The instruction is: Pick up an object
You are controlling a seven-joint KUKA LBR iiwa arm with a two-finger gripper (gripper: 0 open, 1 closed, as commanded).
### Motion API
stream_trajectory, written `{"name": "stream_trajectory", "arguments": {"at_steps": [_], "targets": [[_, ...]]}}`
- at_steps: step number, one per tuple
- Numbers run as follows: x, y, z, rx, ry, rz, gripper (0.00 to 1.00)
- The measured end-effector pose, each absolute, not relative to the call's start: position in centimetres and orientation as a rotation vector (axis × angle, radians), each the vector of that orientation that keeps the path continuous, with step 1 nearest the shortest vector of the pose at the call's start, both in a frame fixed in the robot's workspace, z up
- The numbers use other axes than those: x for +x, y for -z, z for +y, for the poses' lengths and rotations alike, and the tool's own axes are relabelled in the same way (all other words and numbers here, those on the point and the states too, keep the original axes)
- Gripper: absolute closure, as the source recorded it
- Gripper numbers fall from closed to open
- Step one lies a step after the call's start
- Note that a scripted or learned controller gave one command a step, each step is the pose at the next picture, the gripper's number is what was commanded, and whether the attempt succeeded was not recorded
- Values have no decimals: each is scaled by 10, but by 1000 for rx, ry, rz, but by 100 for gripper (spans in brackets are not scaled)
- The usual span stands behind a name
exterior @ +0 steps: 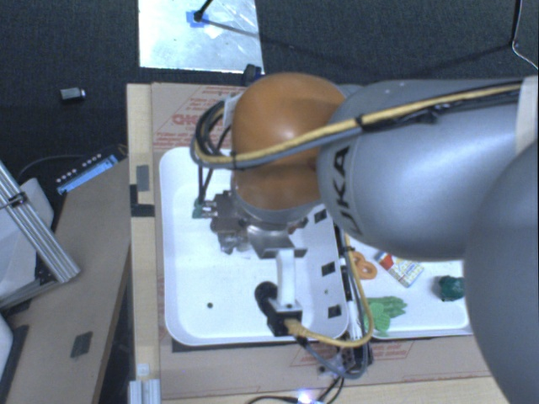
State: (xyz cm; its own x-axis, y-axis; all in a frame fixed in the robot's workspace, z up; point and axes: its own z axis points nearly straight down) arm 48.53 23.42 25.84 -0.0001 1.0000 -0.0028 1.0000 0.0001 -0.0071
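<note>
My gripper (226, 224) hangs low over the left white bin (181, 251), in its upper middle part, under the orange band (282, 146) of the wrist. The grey arm (421, 175) reaches in from the right and hides most of both bins. A small teal patch (201, 211) shows at the gripper's left edge; I cannot tell whether it is an object. In the right bin (438, 322) lie an orange ring-like piece (364, 268), a small red, white and yellow box (402, 269), a dark green item (450, 288) and a light green leafy toy (387, 310).
A cable bundle (337, 356) hangs from the wrist over the bins' front edge. The bins rest on a cardboard sheet (173, 112). A metal rail (38, 238) stands at the far left, and a shiny plate (198, 23) lies behind the bench.
</note>
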Motion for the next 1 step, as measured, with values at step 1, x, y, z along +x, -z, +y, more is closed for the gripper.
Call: {"name": "stream_trajectory", "arguments": {"at_steps": [1], "targets": [[544,-445,234,-2225,32,-2231,100]]}}
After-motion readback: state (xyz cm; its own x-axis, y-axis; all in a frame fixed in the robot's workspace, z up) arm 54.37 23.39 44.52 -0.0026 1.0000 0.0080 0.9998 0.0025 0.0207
